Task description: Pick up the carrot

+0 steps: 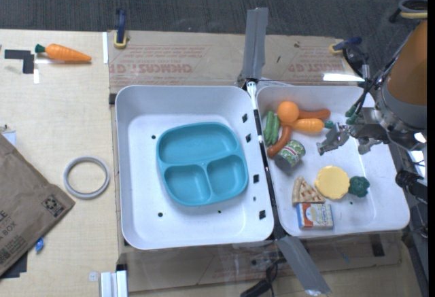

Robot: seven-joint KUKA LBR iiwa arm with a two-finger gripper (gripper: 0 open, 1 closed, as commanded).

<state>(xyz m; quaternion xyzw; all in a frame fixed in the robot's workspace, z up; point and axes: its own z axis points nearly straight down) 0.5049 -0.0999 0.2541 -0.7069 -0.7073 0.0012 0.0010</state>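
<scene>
Claw over the right bin, carrot beside it

The claw [344, 137] hung empty, fingers apart (nothing between them); the carrot [308, 126] lay just left, long axis left-right, tip pointing left toward the orange ball [288, 112].

The two bins [126, 153] are showing plain white, the left one carrying a turquoise tray [202, 163], while the right one is holding an orange carrot [308, 126], an orange ball [288, 111], a reddish-brown sausage [279, 141], something green [272, 127] that may be a cucumber, a yellow disc [333, 182] and dark green broccoli [359, 185]. A second orange carrot with a green top [62, 53] is lying on the pale wood desk [47, 112], near a grey ring [86, 176]. The arm [411, 68] is showing an orange band.
</scene>
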